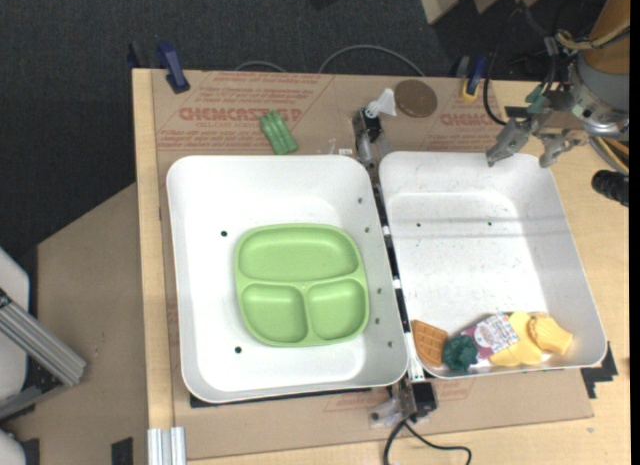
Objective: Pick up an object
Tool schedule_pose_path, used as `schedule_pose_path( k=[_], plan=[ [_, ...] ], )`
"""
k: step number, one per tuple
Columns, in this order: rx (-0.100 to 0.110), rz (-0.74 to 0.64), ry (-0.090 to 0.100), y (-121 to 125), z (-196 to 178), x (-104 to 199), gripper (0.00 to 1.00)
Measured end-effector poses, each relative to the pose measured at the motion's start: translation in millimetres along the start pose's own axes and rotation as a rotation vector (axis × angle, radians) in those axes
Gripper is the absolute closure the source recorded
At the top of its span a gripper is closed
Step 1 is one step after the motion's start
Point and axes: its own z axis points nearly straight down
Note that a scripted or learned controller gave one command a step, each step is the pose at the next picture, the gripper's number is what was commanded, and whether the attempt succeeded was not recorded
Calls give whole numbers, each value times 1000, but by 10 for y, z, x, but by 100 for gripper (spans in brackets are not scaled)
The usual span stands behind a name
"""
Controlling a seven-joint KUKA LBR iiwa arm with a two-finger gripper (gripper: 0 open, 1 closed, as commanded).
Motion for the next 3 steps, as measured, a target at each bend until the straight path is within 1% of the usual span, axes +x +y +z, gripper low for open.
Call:
schedule_pose_path(
  k=[1,2,3],
  plan=[
    [7,3,0,100,1066,-416,0],
    [2,-1,5,-157,1364,-355,0],
    [-3,-3,0,-141,1242,-363,100]
  ],
)
